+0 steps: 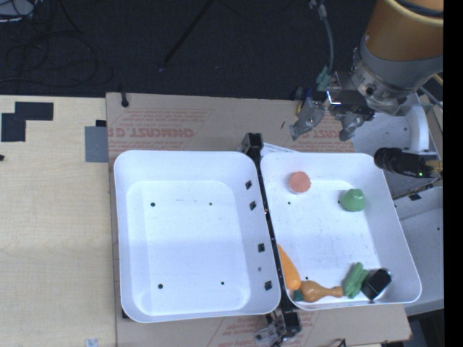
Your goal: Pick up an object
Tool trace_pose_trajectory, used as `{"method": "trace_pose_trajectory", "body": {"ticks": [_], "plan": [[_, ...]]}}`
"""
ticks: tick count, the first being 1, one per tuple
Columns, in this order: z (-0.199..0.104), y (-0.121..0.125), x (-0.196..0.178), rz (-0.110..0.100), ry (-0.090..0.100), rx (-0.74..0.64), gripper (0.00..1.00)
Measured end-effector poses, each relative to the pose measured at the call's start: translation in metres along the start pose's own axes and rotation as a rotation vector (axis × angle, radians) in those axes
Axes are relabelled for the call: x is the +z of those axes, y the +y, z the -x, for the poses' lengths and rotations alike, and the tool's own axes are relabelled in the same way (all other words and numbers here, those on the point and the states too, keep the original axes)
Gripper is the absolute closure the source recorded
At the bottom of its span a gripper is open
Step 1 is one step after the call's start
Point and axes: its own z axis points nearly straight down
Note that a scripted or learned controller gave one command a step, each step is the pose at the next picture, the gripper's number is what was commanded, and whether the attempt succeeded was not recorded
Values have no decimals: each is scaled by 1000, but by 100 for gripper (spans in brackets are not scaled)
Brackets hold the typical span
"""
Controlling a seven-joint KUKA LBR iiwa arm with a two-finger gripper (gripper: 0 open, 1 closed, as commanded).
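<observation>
White plastic forms the two shallow bins that sit side by side on the tabletop, resting on a sheet of brown cardboard (pixel 181 125) printed with red lettering. All the loose things lie in the right bin (pixel 394 215). A round pink-orange object (pixel 299 182) sits near that bin's far edge, toward the divider between the bins, and a green rounded object (pixel 353 200) lies close by, nearer the bin's right wall. Along the near edge, an orange carrot-like piece (pixel 289 266) lies against the divider side, an orange-tan piece (pixel 320 290) lies just beside it, a slim green piece (pixel 354 279) leans next to that, and a black object (pixel 376 283) sits in the near right corner, touching or nearly touching the green piece. The left bin (pixel 134 194) shows its bare white floor with a few dark holes. The end effector (pixel 327 126) hangs above the cardboard just beyond the far edge of the right bin, apart from every object; its two fingers (pixel 302 126) are spread with nothing between them. Above it rises the grey arm with its orange band (pixel 405 20).
</observation>
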Motion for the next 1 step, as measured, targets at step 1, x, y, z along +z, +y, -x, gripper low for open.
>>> {"method": "trace_pose_trajectory", "body": {"ticks": [1], "plan": [[28,11,2,-19,-3,13,0]]}}
